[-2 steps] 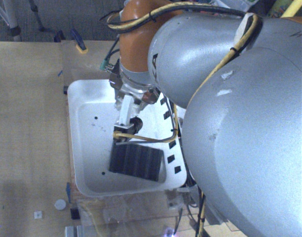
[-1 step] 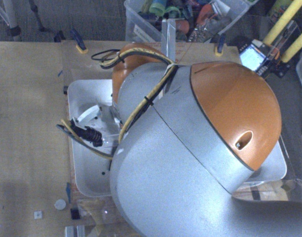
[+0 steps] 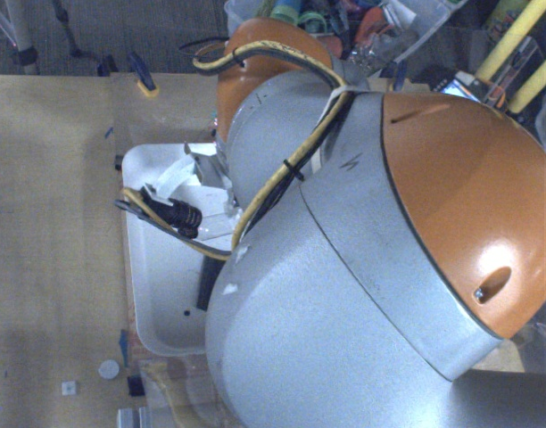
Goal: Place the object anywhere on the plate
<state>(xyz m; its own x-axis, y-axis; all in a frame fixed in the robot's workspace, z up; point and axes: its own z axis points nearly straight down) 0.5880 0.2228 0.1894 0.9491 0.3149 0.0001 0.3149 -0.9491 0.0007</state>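
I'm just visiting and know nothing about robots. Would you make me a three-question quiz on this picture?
1. True or false: the arm covers much of the white bin.
2. What colour is the cable running along the arm? A) yellow B) green C) purple
3. Fill in: the clutter-filled container sits at the ____ edge of the view.

Key: 1 true; 2 A; 3 top.

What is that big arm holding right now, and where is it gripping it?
It cannot be told. The arm hangs over the white bin and covers most of it, hiding whatever may be held.
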